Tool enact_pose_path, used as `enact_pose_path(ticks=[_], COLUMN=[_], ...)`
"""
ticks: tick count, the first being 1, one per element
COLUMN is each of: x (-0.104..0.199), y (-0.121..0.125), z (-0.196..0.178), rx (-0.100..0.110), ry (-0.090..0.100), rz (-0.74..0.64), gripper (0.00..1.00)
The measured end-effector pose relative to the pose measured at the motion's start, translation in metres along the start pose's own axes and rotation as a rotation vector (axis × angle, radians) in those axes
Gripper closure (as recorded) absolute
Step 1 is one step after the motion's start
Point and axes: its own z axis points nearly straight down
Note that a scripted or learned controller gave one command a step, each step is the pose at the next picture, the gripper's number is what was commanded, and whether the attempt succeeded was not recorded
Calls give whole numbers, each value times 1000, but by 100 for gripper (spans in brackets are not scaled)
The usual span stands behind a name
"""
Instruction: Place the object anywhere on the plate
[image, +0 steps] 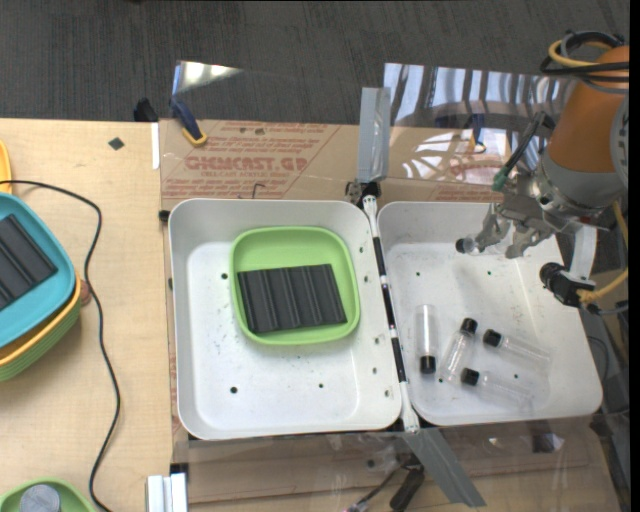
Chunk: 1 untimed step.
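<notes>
A green square plate (343, 262) with a dark ribbed insert lies in the left bin (205, 330), toward its back. Several clear vials with black caps lie loose in the right bin (560, 385); one is at the left (427, 328), and another is near the front (497, 385). My gripper (490, 247) hangs over the back of the right bin, up and to the right of the vials and apart from them. Its fingers stand open with nothing between them.
A cardboard sheet (260, 150) lies behind the bins. On the wooden bench at the left sit stacked teal and green plates (45, 300) and a black cable (100, 330). The ridge between the two bins (385, 300) separates the vials from the plate.
</notes>
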Motion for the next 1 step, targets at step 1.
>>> enact_pose_path(ticks=[1], x=[0], y=[0], z=[0], rx=[0], ry=[0], rz=[0], gripper=[0])
